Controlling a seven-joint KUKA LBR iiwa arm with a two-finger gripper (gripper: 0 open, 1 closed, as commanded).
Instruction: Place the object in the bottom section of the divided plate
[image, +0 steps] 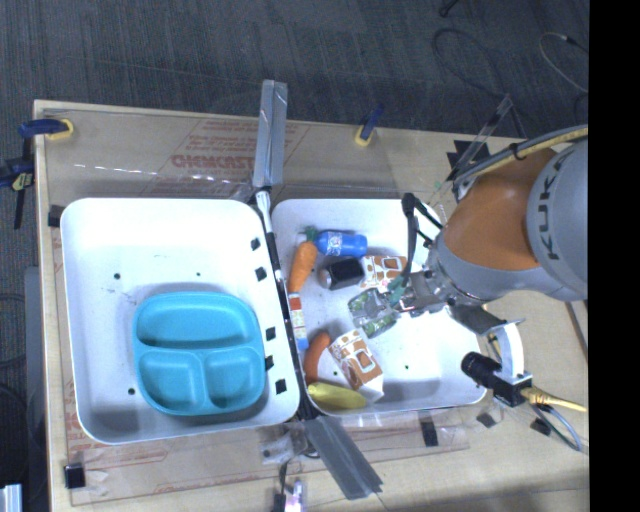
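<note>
The blue divided plate (141, 345) lies in the left bin (90, 250), with one long section at the far side and two smaller ones at the near side, all bare. My gripper (402, 294) reaches into the right bin (440, 375) from the right. It hangs low over a crumpled clear-and-green wrapper (368, 310), and its tips are hidden against the clutter. I cannot tell if it touches the wrapper.
In the right bin lie an orange carrot (302, 265), a blue bottle (338, 243), a black can (343, 272), a printed snack packet (383, 267), a brown sausage (317, 354), a small printed carton (357, 362) and a yellow banana (338, 397). A metal divider (268, 140) separates the bins.
</note>
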